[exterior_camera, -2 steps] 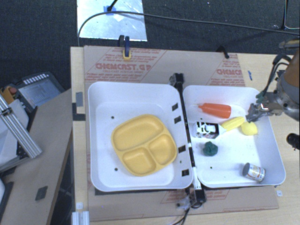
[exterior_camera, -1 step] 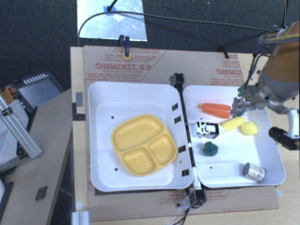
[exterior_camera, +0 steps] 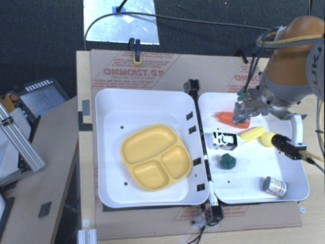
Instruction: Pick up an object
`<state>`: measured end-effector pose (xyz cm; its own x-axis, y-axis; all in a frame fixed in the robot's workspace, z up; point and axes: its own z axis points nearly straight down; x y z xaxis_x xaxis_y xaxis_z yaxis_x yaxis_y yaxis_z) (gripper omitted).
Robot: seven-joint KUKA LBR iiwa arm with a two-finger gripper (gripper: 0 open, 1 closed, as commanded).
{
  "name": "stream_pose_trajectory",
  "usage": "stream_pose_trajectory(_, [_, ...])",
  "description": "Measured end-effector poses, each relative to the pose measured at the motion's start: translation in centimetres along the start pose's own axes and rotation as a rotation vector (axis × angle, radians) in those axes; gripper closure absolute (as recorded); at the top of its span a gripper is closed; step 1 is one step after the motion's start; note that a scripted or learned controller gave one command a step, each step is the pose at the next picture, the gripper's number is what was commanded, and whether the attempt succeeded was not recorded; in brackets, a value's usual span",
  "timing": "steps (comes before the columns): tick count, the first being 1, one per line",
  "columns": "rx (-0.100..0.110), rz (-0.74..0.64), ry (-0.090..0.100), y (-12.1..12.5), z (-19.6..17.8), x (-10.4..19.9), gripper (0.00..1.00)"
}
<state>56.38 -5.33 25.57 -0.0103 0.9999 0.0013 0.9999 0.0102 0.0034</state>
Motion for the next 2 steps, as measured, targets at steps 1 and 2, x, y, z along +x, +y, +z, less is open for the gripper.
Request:
stream_pose_trajectory(1, [0.001,-0.001,0.001,1.1,0.9,6.3,1.00])
stream_pose_trajectory(2, [0.002,0.001,0.000,2.1,2.3,12.1,1.00])
